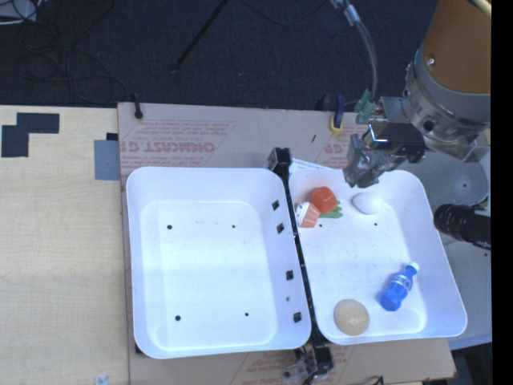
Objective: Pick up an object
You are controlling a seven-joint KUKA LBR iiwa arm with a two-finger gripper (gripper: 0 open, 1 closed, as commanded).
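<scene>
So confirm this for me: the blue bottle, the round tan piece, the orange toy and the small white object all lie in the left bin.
Wrong bin. The camera view shows the blue bottle, the round tan piece, the orange toy and the small white object all lying in the right bin, not the left bin.

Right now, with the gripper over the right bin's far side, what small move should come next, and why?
Probably a short descent onto the white egg-shaped object. The gripper sits just above it with nothing visibly between its fingers, and that object lies apart from the orange toy, so it looks like the nearest uncluttered target.
</scene>
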